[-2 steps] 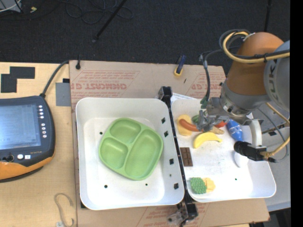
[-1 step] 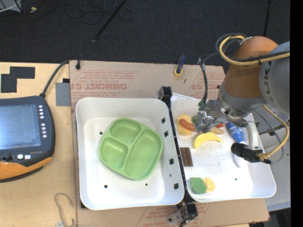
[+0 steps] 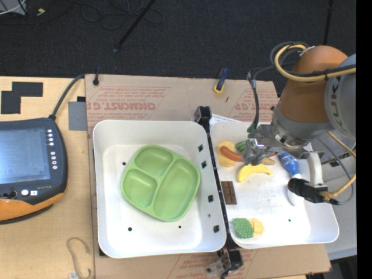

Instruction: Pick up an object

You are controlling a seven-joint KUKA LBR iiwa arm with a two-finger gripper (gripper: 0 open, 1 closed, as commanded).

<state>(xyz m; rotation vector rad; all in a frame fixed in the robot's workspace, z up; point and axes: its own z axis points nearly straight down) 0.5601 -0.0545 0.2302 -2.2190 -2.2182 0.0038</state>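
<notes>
In the right bin, the gripper hangs low just above a yellow banana, beside a hot dog toy. Whether its fingers are open cannot be told. Judged: approach step; next, closing squarely on the banana.

arm: grey body | orange band | yellow+blk cables w/ loops | metal tool

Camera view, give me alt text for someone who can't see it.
A grey-and-orange robot arm lowers its gripper over a yellow banana in the right white bin, beside a toy hot dog. The left bin holds a green divided plate.
</notes>
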